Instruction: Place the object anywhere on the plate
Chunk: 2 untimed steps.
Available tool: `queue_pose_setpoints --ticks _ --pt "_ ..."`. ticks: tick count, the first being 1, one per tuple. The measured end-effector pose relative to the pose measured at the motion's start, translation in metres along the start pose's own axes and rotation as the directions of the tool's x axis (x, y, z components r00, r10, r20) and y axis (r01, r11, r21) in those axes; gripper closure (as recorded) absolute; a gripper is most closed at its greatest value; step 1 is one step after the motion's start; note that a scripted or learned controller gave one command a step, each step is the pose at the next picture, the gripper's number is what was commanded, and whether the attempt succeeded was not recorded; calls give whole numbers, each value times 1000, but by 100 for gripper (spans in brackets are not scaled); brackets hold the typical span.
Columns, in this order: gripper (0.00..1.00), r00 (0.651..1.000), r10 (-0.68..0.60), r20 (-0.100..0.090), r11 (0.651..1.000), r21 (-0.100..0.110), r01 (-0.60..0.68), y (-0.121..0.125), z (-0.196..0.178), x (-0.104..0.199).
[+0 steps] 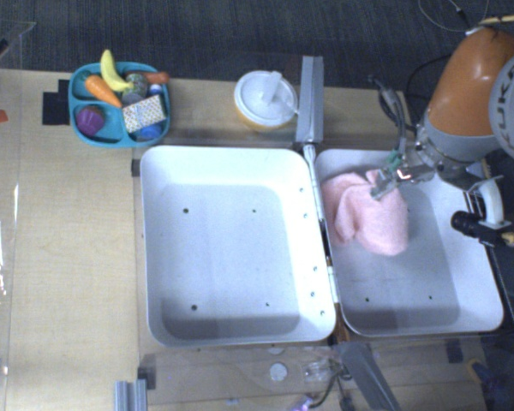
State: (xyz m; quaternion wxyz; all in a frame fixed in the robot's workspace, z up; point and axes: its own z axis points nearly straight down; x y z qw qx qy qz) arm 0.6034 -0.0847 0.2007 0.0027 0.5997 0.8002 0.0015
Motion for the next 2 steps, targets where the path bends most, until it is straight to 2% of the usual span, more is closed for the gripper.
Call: queue_pose_setpoints --ticks 1,2 --pt "100 1000 -8 0 1000 0 8 3 -23 1" --pt "100 917 -400 -2 917 1 400 15 -15 56"
